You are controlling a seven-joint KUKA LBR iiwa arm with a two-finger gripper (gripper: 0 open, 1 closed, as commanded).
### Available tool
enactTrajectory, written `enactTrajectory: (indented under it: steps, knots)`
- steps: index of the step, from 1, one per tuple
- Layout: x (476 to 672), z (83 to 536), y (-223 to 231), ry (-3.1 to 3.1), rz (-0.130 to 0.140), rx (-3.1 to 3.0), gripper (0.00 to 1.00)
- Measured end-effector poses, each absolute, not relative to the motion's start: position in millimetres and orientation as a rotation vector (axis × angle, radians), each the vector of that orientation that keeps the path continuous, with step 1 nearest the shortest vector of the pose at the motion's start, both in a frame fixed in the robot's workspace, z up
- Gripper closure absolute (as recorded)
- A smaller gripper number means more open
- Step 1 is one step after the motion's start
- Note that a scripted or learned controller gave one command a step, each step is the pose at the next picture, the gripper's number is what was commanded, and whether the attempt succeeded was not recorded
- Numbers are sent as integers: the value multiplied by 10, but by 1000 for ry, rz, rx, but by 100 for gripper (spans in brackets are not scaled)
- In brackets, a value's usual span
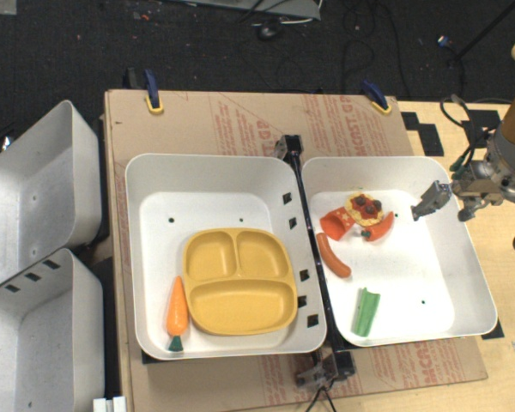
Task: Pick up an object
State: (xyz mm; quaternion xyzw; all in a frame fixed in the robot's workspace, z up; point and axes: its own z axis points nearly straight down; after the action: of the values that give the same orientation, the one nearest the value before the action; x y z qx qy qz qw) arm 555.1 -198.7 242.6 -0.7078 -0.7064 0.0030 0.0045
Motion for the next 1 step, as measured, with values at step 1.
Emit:
enactTrajectory:
  steps: [1]
  knots:
    - [5576,2483,-1983,-2223,0,-2221,0]
